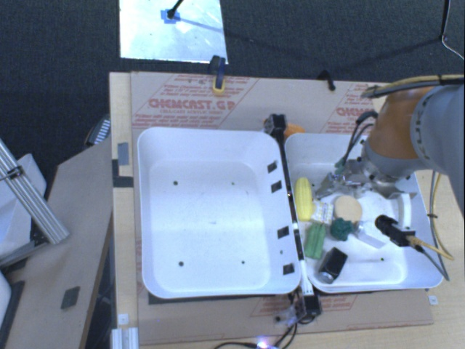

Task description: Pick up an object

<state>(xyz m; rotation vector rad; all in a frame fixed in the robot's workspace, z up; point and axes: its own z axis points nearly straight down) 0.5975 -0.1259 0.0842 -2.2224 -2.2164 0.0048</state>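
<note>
— Clutter first: nearest, a small black box; then a flat green block, a dark green lump, a round cream disc, a yellow corn-shaped piece, all in the right white bin.

— Gripper?

— Beyond them, low; whether its fingers are open or closed I can't tell. Best drop on one separated piece.

The setting is a robotics laboratory test cell. Two white bins sit on a board printed "CHEMCAST GP", laid on a bench over dark carpet. Cables run at 2 o'clock. An aluminium extrusion lies at 9 o'clock. A reflective panel lies at 12 o'clock.
</note>
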